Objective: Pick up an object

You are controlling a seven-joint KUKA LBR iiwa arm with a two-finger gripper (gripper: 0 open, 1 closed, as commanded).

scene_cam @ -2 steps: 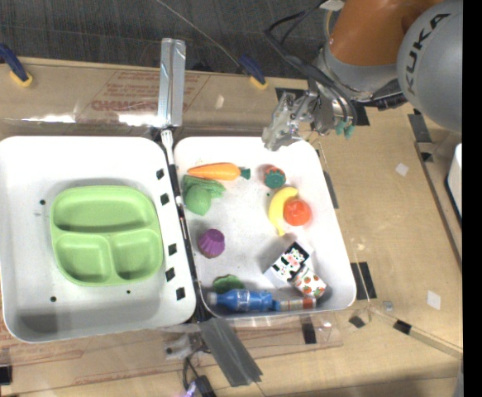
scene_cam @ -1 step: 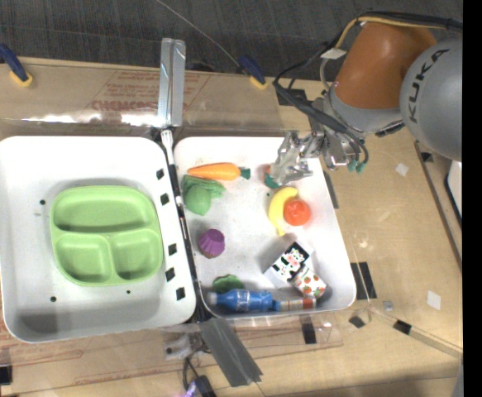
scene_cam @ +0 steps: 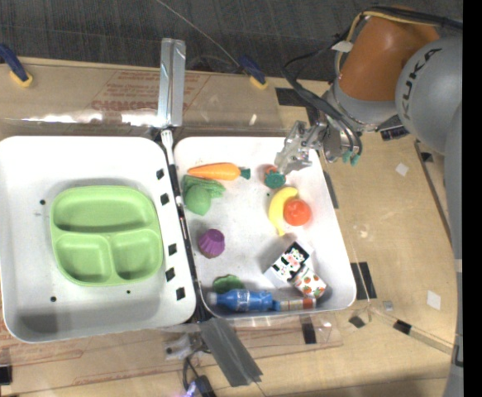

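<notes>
A grey robot arm reaches from the right over the right bin (scene_cam: 340,246). Its gripper (scene_cam: 288,165) hangs at the bin's far edge, fingers narrowly parted with nothing between them, just above a small green-and-red toy (scene_cam: 273,175). A banana (scene_cam: 279,203) and an orange ball (scene_cam: 297,212) lie close by — so a straight descent, centred on the toy, seems safest before closing.

A grey arm (scene_cam: 439,81) with an orange band (scene_cam: 381,56) and black cables is seen above a metallic gripper (scene_cam: 294,155).
</notes>
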